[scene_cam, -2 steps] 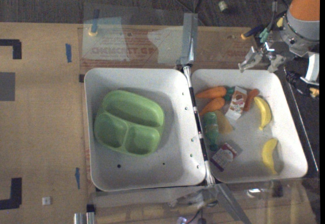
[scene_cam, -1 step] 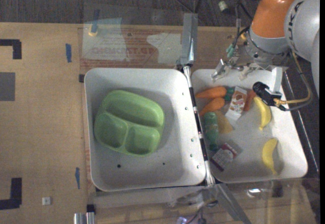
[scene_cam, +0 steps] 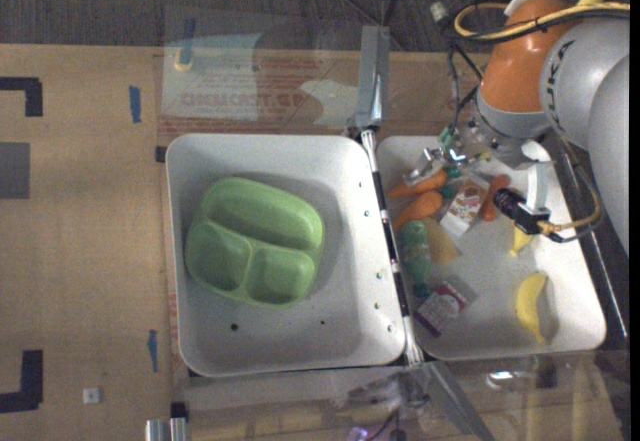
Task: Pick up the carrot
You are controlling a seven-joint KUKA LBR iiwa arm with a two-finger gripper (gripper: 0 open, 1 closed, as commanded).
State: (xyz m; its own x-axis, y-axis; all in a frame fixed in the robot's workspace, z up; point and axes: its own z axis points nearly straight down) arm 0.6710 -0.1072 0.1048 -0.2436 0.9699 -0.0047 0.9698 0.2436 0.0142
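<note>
An orange carrot [scene_cam: 420, 208] lies in the right bin [scene_cam: 580, 329] near its left wall, pointing up and to the right. A second, thinner orange piece [scene_cam: 408, 189] lies just above it. My gripper [scene_cam: 438, 159] hangs over the bin's upper left part, directly above these orange pieces, under the orange band of the arm [scene_cam: 525, 39]. The gripper's tip is close to the thinner piece. Whether it touches anything is unclear from this angle.
The right bin also holds a white and red box [scene_cam: 465, 208], a green bottle [scene_cam: 415, 247], a pink packet [scene_cam: 441, 307], a banana [scene_cam: 533, 304] and a small yellow piece [scene_cam: 520, 240]. A green divided plate [scene_cam: 256, 240] sits in the left bin [scene_cam: 200, 159].
</note>
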